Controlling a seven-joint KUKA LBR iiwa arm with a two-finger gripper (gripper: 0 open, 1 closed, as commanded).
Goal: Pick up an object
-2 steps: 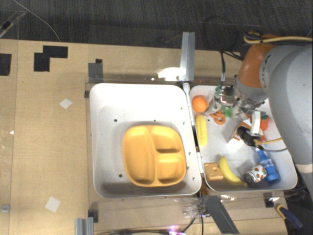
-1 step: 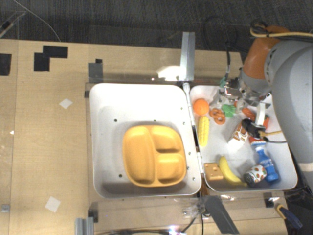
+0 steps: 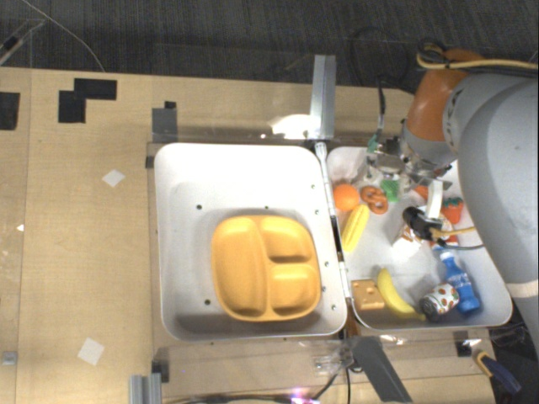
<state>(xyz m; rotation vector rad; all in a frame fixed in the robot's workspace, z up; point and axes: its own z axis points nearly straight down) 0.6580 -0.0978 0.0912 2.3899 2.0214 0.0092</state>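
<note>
Reaching down into the right bin (image 3: 497,310), claw (image 3: 389,168) low among the toys near the bin's far end. Whether spread or pinched: cannot tell, hidden by the wrist. Just below it, a pretzel (image 3: 375,196); beside that, an orange (image 3: 346,198) and a corn cob (image 3: 354,227). Judged as the approach-and-grasp step, nothing seen held yet. Next: closing squarely on one toy, then lifting straight up.

A robotics lab: a wooden bench (image 3: 76,251) with two white bins (image 3: 177,225), cables, and grey carpet (image 3: 210,15).
</note>
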